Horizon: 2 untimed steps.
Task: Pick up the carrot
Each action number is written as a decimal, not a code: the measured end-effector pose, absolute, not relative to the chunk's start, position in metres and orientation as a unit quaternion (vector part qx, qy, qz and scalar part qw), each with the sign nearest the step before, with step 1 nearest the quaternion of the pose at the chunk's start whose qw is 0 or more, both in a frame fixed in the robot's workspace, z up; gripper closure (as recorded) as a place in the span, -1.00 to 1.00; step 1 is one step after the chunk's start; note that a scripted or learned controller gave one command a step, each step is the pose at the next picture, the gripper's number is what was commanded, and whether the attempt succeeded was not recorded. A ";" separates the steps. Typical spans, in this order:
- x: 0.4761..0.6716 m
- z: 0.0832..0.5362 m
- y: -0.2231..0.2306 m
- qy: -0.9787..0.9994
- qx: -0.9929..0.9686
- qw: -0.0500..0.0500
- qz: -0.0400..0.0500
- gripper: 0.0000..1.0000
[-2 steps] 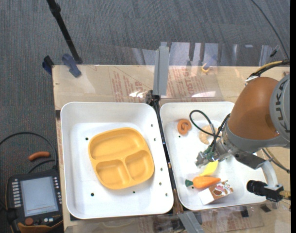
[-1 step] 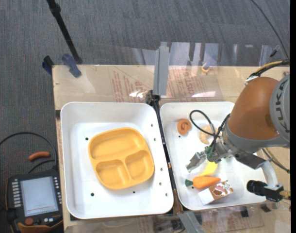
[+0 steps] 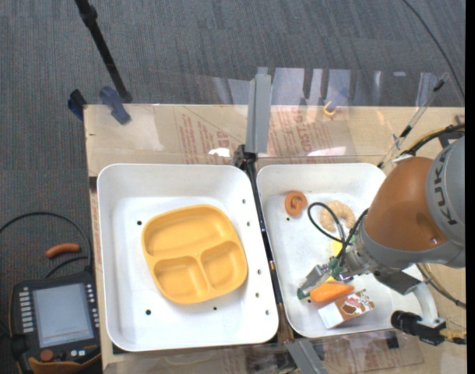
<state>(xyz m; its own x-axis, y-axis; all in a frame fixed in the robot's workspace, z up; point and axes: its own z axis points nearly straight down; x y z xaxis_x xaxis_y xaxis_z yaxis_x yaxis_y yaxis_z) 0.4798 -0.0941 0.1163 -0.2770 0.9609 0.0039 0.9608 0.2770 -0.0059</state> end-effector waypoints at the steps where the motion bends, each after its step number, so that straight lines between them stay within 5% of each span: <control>1: 0.476 0.085 -0.090 -0.774 -0.634 0.003 0.001 -1.00; 2: 0.476 0.093 -0.091 -0.772 -0.635 0.005 0.001 1.00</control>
